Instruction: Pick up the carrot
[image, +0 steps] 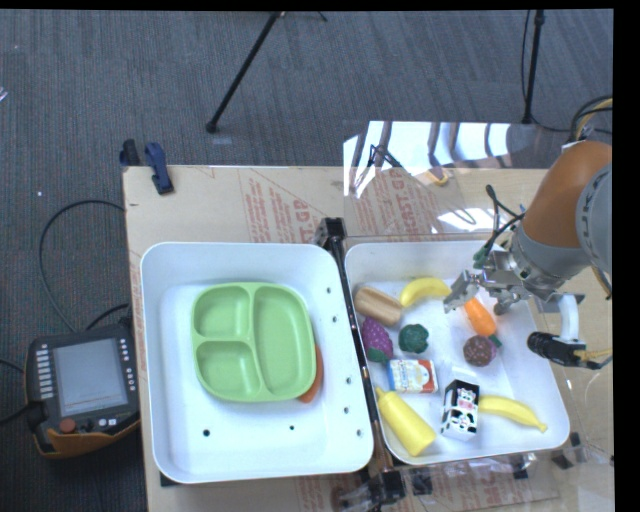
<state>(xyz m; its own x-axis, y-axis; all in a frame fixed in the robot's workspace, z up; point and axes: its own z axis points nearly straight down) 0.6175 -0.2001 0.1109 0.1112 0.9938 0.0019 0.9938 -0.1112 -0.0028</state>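
Hand (487, 293) touching carrot (481, 316), right bin (556, 400).

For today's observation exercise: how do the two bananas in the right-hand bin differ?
The upper banana lies near the bin's far side, beside the hot dog; the lower banana lies near the front right corner, beside the small cow-print carton. The upper one curves more tightly; the lower looks longer and straighter. Both are yellow.
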